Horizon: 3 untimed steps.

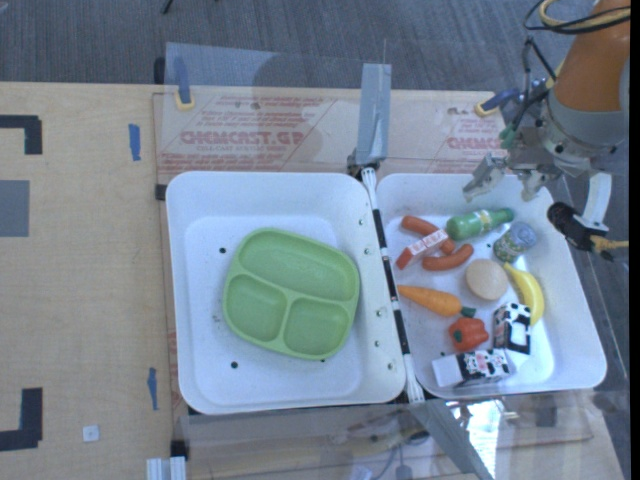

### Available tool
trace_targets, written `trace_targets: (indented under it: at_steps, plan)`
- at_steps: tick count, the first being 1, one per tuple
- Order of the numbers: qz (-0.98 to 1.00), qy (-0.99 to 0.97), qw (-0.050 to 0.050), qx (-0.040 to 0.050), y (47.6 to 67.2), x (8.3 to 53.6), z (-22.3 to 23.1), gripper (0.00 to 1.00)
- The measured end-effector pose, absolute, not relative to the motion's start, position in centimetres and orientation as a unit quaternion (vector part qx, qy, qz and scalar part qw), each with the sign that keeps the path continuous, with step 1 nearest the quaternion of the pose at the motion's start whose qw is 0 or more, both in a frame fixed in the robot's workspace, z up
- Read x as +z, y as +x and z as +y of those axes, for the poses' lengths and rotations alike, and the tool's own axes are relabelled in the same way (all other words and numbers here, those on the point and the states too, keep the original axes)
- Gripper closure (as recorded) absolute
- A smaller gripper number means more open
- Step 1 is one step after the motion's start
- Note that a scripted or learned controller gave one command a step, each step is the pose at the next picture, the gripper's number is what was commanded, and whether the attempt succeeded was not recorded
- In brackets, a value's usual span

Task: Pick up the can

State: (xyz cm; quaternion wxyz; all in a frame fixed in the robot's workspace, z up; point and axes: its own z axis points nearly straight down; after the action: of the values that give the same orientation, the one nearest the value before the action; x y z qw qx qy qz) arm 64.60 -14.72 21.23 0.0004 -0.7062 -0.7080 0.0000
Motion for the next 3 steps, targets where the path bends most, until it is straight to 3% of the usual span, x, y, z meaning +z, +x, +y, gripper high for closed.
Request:
trace_targets:
  at_steps: [1,3]
  plan:
    - [-0.64,-0.769,-0.011,-0.0075,61.5,13.6,-18.8,0.0]
    - [-0.625,-0.78,-0.017,-0.0099,62.6,12.7,-20.2,0.0]
